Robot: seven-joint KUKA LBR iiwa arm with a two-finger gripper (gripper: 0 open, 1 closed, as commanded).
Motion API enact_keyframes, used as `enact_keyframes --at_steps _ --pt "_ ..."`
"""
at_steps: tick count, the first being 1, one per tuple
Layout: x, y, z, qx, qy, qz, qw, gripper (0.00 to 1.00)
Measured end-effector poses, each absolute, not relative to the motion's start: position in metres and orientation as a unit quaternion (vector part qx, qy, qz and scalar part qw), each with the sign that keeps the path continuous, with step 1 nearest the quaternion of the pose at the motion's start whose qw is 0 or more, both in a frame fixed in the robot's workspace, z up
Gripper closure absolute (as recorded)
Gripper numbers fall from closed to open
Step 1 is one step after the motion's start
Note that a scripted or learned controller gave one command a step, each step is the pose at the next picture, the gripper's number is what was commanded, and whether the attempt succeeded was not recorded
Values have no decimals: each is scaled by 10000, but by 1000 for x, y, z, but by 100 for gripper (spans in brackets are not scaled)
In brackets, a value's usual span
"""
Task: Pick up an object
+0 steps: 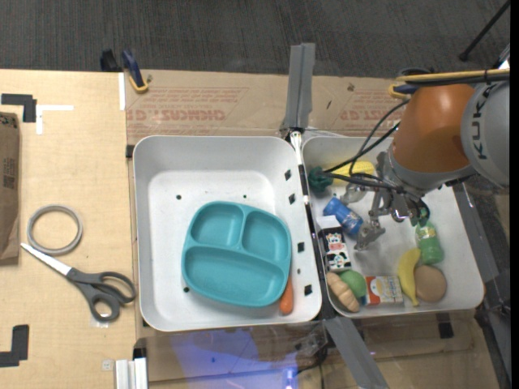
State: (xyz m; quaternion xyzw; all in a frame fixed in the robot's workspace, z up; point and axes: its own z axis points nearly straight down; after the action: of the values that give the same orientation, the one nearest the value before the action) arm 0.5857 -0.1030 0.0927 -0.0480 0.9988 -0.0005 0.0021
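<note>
Here, the metal claw hovers over the right bin's smooth plastic toys, grip state unclear.

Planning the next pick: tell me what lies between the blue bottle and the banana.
In the camera view, the gripper hangs over bare bin floor between the blue bottle and banana.

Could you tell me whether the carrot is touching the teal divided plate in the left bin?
Touching. The camera view shows the carrot lying against the lower right rim of the teal plate, with no white bin floor between them.
</note>
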Motion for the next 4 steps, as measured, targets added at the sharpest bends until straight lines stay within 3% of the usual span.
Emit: enact_keyframes --at_steps 2,4 --pt "589 -92 93 71 10000 -1 26 0" --pt "576 -99 92 682 9977 -4 10 0"
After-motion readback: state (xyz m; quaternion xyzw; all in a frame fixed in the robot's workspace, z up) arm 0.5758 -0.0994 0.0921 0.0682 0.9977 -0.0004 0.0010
